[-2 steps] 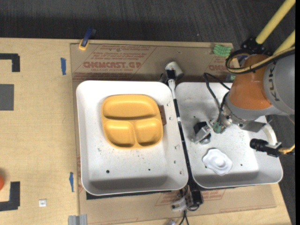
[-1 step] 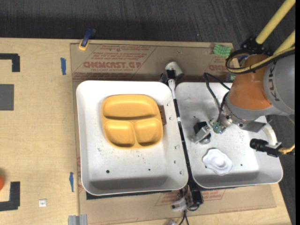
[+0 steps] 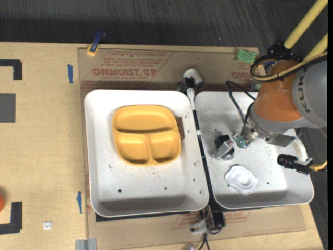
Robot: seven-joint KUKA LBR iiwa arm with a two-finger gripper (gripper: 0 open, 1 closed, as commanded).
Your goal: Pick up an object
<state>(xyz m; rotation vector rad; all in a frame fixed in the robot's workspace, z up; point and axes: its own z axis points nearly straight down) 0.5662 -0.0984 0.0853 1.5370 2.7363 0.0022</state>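
A yellow divided plate (image 3: 146, 134) lies upside down in the left bin (image 3: 104, 181). A small white lid-like object (image 3: 241, 178) rests near the front of the right bin (image 3: 291, 191). My gripper (image 3: 224, 146) hangs low over the middle of the right bin, up and to the left of the white object, and I see nothing between its fingers. The grey arm with its orange band (image 3: 276, 100) reaches in from the right above that bin. At this slant the gap between the fingers is not readable.
A black ridge (image 3: 199, 145) divides the two bins. Cables (image 3: 237, 105) trail from the wrist across the right bin. A yellow pole (image 3: 307, 17) slants at the top right. Brown cardboard (image 3: 135, 66) lies under the bins on the wooden bench.
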